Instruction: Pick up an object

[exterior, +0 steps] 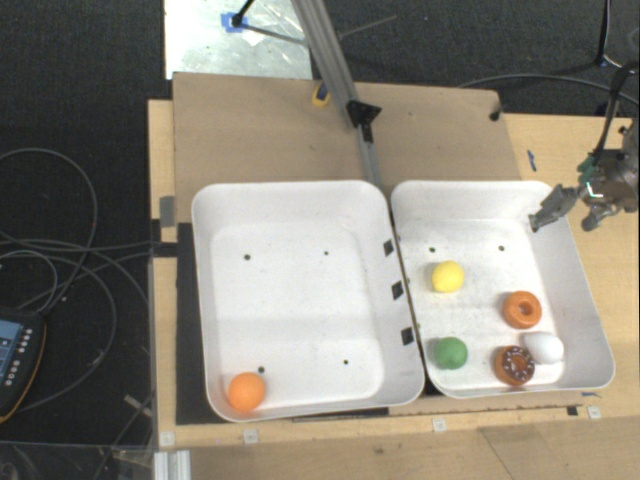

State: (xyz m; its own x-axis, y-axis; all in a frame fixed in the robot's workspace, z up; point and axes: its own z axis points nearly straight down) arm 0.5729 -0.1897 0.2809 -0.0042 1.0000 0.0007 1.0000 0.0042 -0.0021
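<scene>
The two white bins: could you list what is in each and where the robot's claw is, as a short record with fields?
left bin: one orange ball in the near left corner
right bin: yellow ball, green ball, orange ring, brown sprinkled doughnut, white ball
gripper: over the right bin's far right corner, fingers spread, nothing between them
objects lifted: none
bench: brown board under both bins
</scene>
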